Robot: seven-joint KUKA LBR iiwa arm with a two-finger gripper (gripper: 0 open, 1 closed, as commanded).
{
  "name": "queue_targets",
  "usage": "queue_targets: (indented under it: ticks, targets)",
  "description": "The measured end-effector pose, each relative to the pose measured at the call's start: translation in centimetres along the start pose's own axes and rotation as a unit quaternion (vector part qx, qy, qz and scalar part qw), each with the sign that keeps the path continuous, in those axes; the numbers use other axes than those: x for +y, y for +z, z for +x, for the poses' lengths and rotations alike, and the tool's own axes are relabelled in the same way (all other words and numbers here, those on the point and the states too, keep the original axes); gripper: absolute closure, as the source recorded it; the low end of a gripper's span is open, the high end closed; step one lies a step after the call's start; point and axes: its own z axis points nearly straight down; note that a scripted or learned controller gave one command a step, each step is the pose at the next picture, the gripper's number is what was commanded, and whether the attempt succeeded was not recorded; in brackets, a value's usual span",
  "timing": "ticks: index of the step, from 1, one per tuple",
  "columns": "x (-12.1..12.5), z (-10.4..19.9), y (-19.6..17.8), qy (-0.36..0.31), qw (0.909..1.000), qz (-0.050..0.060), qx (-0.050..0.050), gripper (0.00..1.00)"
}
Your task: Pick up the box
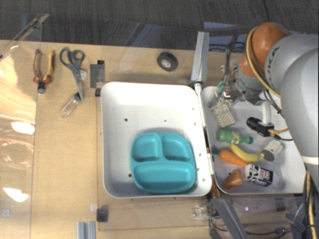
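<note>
I see the pincer point(223, 94) low at the right bin's point(291, 183) far left corner, just above the patterned box point(225, 114). I cannot tell its opening or any hold.

A bulky arm point(294, 78) is seen, cased in smooth, rounded pale grey shells. Above the wrist a glossy orange band point(261, 41) is fitted — dome-shaped, edged by a thin yellow line. Thin dark cables are looped beside it, and small metal fittings are clustered below — details blurred.
</note>
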Motion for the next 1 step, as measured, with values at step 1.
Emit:
queue_targets:
  ticks: [1]
  targets:
    - [-4.45,7.53,-8.82,-0.004,1.0000,0.002,0.002,1.00]
